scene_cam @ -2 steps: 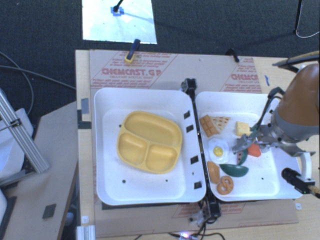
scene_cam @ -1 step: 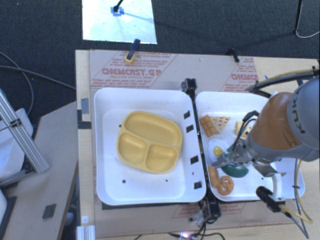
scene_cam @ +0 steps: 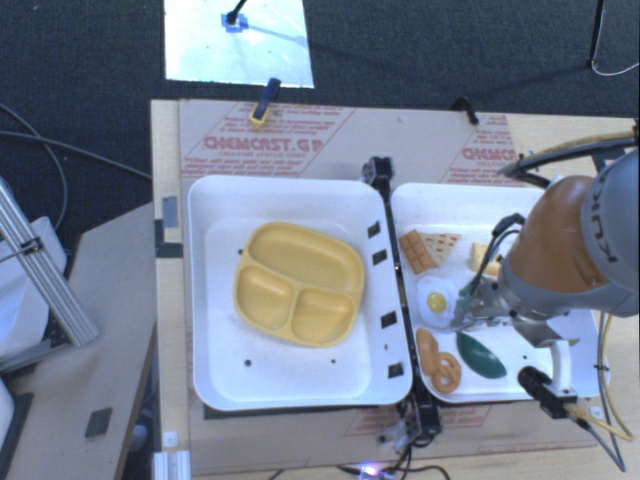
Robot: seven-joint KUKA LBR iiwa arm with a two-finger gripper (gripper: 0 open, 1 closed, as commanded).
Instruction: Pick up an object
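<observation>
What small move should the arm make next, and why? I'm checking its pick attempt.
Probably a short descent straight down: the gripper hovers in the right bin beside the fried egg, with nothing visibly held.

1. A yellow divided tray (scene_cam: 298, 283) lies in the left bin (scene_cam: 210, 298)
2. The right bin (scene_cam: 440, 203) holds a waffle piece (scene_cam: 417, 251), pizza slice (scene_cam: 442, 241), fried egg (scene_cam: 436, 302), pretzel (scene_cam: 439, 361) and dark green piece (scene_cam: 481, 356)
3. The gripper (scene_cam: 466, 309) sits low beside the fried egg

A yellow divided plate (scene_cam: 298, 283) lies in the left bin (scene_cam: 215, 203).
</observation>
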